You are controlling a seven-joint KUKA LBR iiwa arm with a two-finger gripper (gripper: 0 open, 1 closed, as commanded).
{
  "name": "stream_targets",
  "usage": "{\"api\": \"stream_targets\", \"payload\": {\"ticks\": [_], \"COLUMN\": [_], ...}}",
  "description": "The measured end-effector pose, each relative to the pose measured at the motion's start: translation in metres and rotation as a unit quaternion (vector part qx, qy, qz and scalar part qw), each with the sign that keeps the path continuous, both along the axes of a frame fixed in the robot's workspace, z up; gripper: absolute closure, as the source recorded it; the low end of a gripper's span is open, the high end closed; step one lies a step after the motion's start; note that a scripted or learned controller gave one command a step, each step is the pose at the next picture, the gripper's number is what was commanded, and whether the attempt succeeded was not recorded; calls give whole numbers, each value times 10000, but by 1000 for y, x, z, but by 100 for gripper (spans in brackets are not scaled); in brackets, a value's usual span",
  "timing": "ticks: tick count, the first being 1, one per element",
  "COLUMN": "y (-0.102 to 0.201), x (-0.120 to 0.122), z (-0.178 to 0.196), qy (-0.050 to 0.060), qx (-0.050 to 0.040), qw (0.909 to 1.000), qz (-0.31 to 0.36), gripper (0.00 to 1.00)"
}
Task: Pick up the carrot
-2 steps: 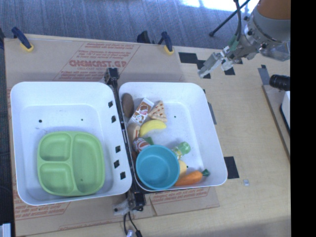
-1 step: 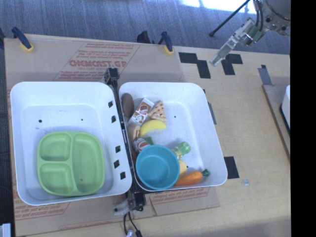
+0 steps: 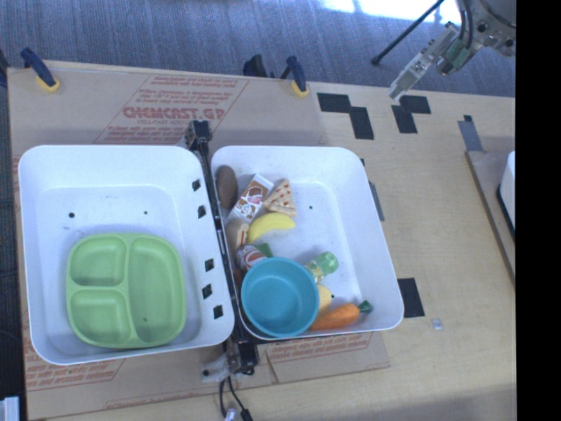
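Note:
The carrot [image 3: 337, 317] is orange with a small green top and lies along the front wall of the right bin [image 3: 372, 235], at its front right corner. It touches the blue bowl [image 3: 279, 298] on its left. My gripper [image 3: 410, 77] hangs high at the upper right, over the bench behind the right bin and well away from the carrot. Nothing shows in its grasp.
The right bin also holds a banana [image 3: 270, 226], a sandwich wedge [image 3: 282, 197], a small carton [image 3: 252, 198], a brown item [image 3: 226, 184] and a green piece [image 3: 323, 263]. A green divided plate [image 3: 127, 289] sits in the left bin [image 3: 35, 182]. Clamps [image 3: 296, 74] stand at the bench's back edge.

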State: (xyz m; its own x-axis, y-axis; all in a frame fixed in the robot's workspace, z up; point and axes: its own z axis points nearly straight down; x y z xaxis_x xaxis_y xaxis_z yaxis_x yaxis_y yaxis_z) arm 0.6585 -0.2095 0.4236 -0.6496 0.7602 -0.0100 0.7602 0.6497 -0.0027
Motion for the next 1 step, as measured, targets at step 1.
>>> {"api": "stream_targets", "payload": {"ticks": [1], "y": [43], "x": [-22], "z": [-77], "qy": [59], "qx": [35], "qw": [9914], "qz": [-1304], "gripper": [100]}}
